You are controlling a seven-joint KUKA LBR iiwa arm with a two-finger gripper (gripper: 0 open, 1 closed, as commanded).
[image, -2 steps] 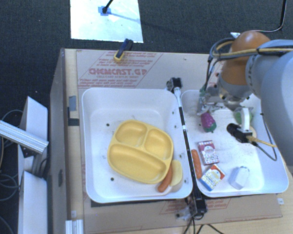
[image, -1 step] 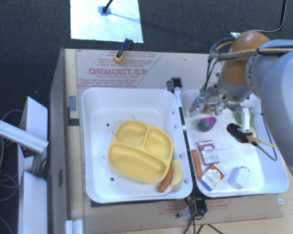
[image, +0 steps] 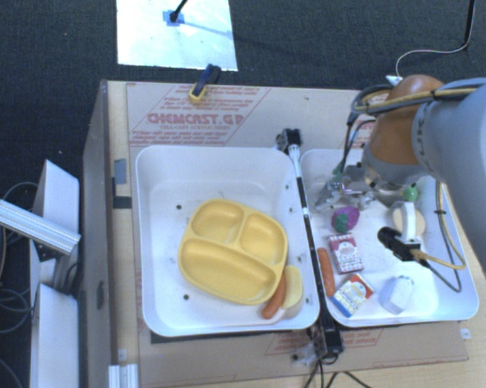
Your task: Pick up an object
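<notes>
My gripper [image: 346, 194] hangs low in the far part of the right bin [image: 453, 305], open, with nothing between its fingers. Just in front of it lies a purple and green toy [image: 345, 218], apart from the fingertips. Nearer the front sit a pink and red box [image: 347, 254], an orange sausage [image: 327, 271] along the left wall, a colourful small carton [image: 351, 294] and a white block [image: 396, 293]. A pale banana-like piece [image: 405, 219] and a small green thing [image: 410, 192] lie to the right, partly under the arm.
The left bin [image: 158, 241] holds a yellow divided tray [image: 233, 249], with a brown sausage [image: 275, 299] and a yellow slice [image: 293, 288] at its front right corner. A black bar [image: 305, 208] runs between the bins. The grey arm covers the right bin's far right.
</notes>
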